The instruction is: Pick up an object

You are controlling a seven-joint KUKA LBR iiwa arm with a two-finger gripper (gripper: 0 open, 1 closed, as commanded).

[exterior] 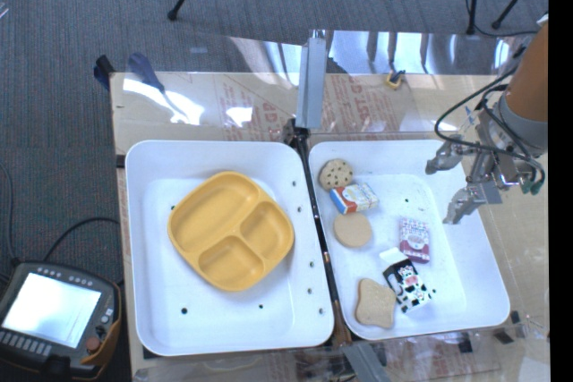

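My gripper (453,187) hangs over the right edge of the right bin (470,282), with its fingers spread open and nothing between them. In that bin lie a chocolate-chip cookie (335,174), a small red, white and blue box (354,198), a plain round biscuit (353,231), a pink and red packet (414,239), a black and white cow-print carton (409,284) and a toast-shaped piece (374,303). The pink packet lies closest to the gripper, below and to its left.
The left bin (152,309) holds a yellow divided plate (231,230). A metal post (311,85) stands behind the seam between the bins. A teach pendant (54,313) sits on the floor at lower left. Tripod legs stand behind the bench.
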